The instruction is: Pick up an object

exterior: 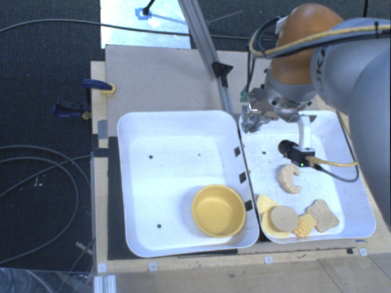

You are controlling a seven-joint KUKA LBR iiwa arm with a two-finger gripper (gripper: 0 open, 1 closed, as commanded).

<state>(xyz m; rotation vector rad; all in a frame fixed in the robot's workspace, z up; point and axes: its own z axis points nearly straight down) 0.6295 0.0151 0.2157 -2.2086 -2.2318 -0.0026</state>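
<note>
The gripper (252, 119) hangs over the upper left corner of the right bin (356, 224), its state I cannot tell, so I judge the approach step: the croissant (289, 179) lies below-right, needing a descent there

Dark carpet floor (43, 72) — black cables (36, 182) trailing across it.

Blue clamp (68, 109) at bench edge, yellow-handled clamp (101, 86) near it, loose cables (43, 188) on dark floor
</note>
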